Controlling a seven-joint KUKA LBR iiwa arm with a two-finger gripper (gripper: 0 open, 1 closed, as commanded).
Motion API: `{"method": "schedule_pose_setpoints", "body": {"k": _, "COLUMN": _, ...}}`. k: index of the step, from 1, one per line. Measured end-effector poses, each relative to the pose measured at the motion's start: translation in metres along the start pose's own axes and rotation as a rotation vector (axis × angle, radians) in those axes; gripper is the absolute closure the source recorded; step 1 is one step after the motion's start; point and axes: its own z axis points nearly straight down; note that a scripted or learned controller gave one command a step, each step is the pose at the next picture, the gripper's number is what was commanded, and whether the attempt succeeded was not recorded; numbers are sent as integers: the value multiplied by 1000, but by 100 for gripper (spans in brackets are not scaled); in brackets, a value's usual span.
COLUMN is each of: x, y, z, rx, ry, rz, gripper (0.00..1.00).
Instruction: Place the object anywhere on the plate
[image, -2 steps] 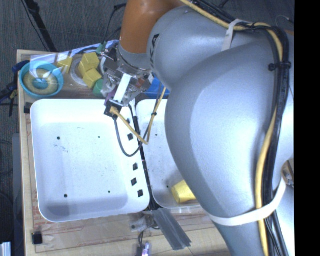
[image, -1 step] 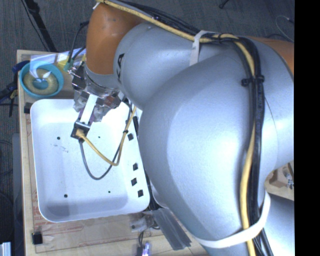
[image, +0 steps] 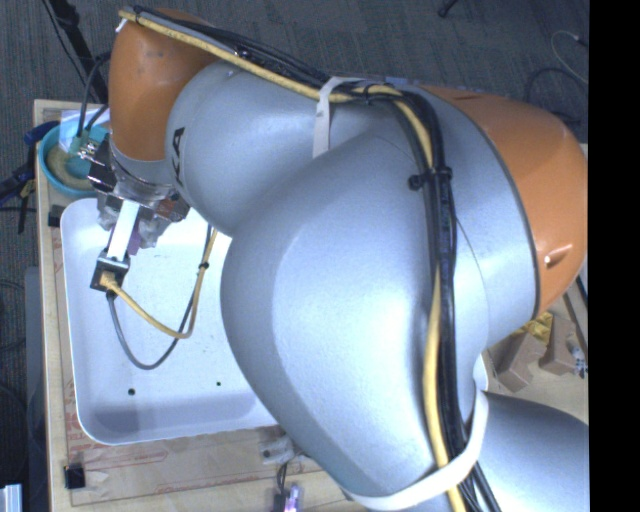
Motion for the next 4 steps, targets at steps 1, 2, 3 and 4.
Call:
{"method": "schedule_pose_setpoints", "body": {"k": 1, "x": -29, "y": -58, "z": 83, "rx": 2, "ry": -2, "rz": -238, "gripper": 100}}
{"method": "schedule_pose_setpoints", "body": {"k": 2, "x": -43, "y": -55, "z": 35, "rx": -2, "ry": 1, "rz": -249, "gripper": 100}}
{"method": "schedule_pose_setpoints", "body": {"k": 3, "x": -76, "y": 11, "z": 9, "rx": -2, "ry": 0, "rz": -145, "gripper": 100}}
{"method": "schedule_pose_setpoints", "body": {"k": 4, "x": -125, "y": 50, "z": -13, "rx": -1, "ry": 1, "rz": 49, "gripper": 100}}
